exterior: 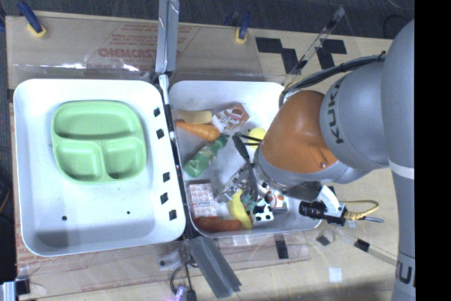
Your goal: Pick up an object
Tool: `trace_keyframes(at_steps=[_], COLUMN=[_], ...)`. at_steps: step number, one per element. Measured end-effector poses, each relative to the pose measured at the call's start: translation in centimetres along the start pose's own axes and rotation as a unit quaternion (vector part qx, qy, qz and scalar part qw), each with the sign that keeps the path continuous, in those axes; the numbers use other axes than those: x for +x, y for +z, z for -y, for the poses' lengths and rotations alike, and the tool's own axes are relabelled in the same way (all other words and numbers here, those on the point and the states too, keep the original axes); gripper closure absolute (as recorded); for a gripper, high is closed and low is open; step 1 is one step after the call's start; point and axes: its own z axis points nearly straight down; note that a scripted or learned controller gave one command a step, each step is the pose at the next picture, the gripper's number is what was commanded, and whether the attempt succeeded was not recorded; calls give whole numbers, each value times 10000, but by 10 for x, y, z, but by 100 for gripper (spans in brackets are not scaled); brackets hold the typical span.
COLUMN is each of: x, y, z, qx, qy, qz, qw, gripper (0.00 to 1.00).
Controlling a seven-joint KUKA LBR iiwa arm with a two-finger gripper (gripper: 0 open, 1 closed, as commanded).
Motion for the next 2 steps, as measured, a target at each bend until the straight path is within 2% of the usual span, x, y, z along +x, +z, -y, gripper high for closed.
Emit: trace_keyframes(at_steps=[1,2], x=[-1,62], y=[-9,-101], z=[-1,-78], qx=[-3,-6], qy=[-18,49], qz=[3,11], qw=[10000,10000], gripper=[100,100])
